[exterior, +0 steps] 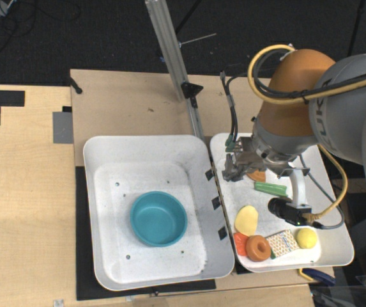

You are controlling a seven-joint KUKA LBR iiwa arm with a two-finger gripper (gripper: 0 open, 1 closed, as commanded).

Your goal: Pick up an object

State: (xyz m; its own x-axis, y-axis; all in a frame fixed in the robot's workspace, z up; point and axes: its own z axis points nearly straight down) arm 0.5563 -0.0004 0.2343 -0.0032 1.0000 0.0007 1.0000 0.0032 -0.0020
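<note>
My gripper (234,170) hangs low over the far left part of the right bin (336,251), under the grey arm with its orange band. A green stick (271,188) and a small orange piece (259,176) lie just right of it. Nearer the front lie a yellow lemon-shaped thing (246,219), an orange ring (257,247), a red piece (240,241), a patterned packet (282,242) and a yellow ball (306,238). Nothing shows between the gripper's tips.
The left bin (106,171) holds a teal bowl (159,218) near its middle. A slanted metal rail (173,50) rises behind the two bins. The divider between the bins carries black clips (216,202).
</note>
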